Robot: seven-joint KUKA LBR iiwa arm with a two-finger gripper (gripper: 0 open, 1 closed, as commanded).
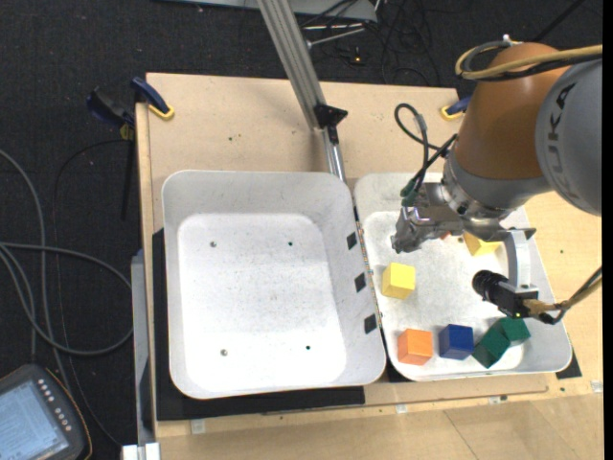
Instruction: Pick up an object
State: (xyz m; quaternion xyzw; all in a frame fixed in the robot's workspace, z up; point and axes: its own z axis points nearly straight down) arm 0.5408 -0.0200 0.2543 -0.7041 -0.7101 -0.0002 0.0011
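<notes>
Robotics lab or test cell. A big industrial arm, grey w/ orange band, reaches over a plywood bench w/ two white bins: one well left of the gripper, one under it, w/ coloured blocks just below the gripper. Clamps grip the bench's far-left corner. Loose cables trail on dark carpet far left. Handheld control screen at bottom left. Metal pole up-left of the gripper.

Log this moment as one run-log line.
arm: over right bin | gripper: above yellow cube, nothing seen held | left bin: untouched
</notes>
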